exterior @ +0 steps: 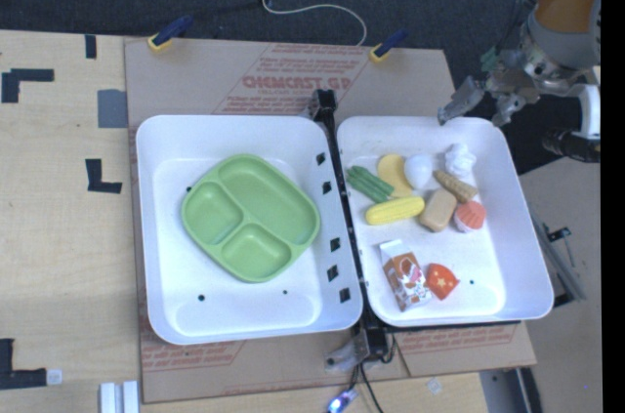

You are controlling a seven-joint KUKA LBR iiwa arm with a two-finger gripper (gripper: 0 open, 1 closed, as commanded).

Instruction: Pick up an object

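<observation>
Currently: gripper spread wide, holding nothing, above the far rim of the right bin.

Its two fingers are splayed apart over the bin's far-right corner, well clear of the contents. Clustered in the far half of that bin: a yellow corn cob, long axis running left-right and slightly tilted, right end farther from the camera; a green pod lying diagonally, touching a yellow disc; a white egg; a tan block. A printed packet and red piece lie nearer. The left bin holds a green divided tray.
</observation>
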